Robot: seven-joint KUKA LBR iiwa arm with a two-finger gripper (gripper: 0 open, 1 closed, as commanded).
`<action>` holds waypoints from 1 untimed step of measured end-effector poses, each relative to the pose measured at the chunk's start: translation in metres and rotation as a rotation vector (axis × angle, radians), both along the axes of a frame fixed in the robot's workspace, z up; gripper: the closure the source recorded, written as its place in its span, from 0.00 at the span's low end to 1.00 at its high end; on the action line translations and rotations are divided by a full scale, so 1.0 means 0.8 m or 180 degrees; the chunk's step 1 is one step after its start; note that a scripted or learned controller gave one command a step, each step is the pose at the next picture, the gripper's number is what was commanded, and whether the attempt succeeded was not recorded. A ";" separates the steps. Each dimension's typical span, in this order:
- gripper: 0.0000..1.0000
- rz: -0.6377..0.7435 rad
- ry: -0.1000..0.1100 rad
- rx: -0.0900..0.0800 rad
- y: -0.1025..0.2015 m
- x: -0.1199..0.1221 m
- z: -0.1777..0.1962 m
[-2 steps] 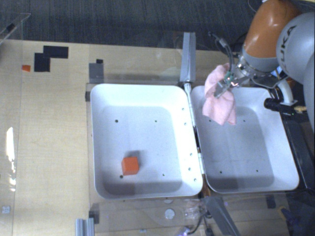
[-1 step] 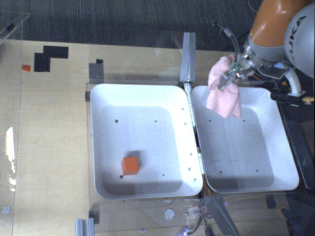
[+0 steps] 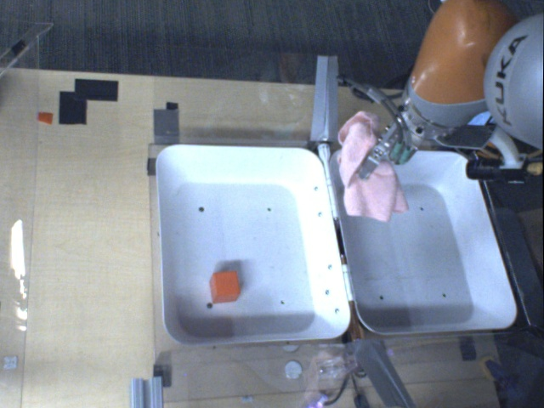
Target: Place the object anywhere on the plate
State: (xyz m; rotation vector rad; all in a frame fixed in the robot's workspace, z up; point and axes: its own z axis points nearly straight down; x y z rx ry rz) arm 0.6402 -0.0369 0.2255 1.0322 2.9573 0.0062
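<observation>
Pincer (image 3: 380,157): pinching the pink cloth (image 3: 367,177), lifted over the right bin (image 3: 425,313)
Orange block (image 3: 225,286): lying in the left bin (image 3: 246,194)

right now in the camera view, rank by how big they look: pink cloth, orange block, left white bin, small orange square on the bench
1. left white bin
2. pink cloth, hanging at the gripper, so nearer the camera and may look bigger
3. orange block
4. small orange square

Block (image 3: 225,286) in left bin (image 3: 255,168), cloth (image 3: 370,177) hanging from tool (image 3: 384,155) (over right bin (image 3: 442,304))
</observation>
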 end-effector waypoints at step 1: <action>1.00 0.1280 -0.0005 -0.0010 0.043 -0.032 0.004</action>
